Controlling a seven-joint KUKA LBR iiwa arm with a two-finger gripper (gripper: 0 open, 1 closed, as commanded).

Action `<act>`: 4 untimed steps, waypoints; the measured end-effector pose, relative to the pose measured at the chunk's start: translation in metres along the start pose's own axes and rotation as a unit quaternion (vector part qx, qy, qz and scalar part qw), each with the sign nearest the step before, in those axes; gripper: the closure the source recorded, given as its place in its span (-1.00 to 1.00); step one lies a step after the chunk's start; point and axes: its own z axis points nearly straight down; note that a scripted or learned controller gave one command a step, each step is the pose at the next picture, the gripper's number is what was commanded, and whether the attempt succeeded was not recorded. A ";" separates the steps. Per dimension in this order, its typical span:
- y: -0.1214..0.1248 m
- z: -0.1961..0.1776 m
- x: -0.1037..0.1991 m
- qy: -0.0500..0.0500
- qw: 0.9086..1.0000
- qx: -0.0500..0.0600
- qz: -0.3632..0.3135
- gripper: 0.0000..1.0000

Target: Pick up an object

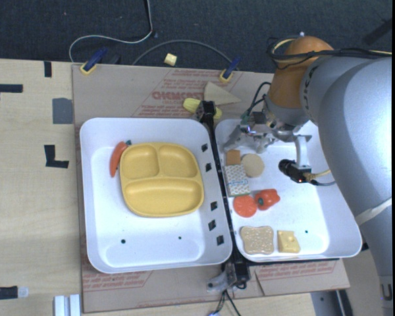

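In the right bin (316, 239) lie several toy foods: a small brown block (232, 157), a beige round piece (253, 165), a patterned flat square (236, 179), an orange-red tomato (245, 206), a red pepper (268, 198), a slice of bread (257, 239) and a cheese wedge (289, 241). My gripper (249, 134) hangs low over the bin's far left corner, just above the brown block and the beige piece. Nothing shows in its grasp.
The left bin (102, 236) bears a yellow divided plate (162, 178) and an orange carrot (117, 157) at its left. The grey arm (355, 124) covers the right bin's far right side. Black clips (212, 196) line the divider between the bins.
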 end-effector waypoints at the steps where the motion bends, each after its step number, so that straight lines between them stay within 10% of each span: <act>1: 0.000 0.000 -0.003 0.000 1.000 -0.001 0.000 -1.00; 4: -0.005 0.000 0.001 0.000 1.000 0.000 0.000 -1.00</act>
